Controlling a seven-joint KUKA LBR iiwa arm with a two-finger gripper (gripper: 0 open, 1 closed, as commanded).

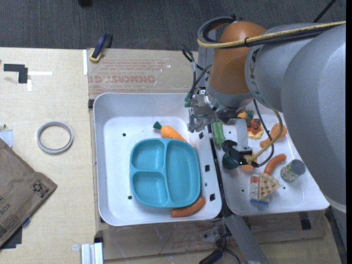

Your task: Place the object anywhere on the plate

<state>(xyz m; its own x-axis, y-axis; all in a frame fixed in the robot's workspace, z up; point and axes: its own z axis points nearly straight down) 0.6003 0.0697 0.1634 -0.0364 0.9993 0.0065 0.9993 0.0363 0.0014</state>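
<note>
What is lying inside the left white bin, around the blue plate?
In the left bin lies the blue plate, its three compartments bare. A carrot touches its far edge, a sausage its near edge. The arm covers the bin's far right corner.

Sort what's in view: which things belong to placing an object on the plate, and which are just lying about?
Job:
blue plate
carrot beside the plate
sausage at the plate's near edge
gripper

Lying about:
tape ring
pizza slice
can
blue clip
</note>
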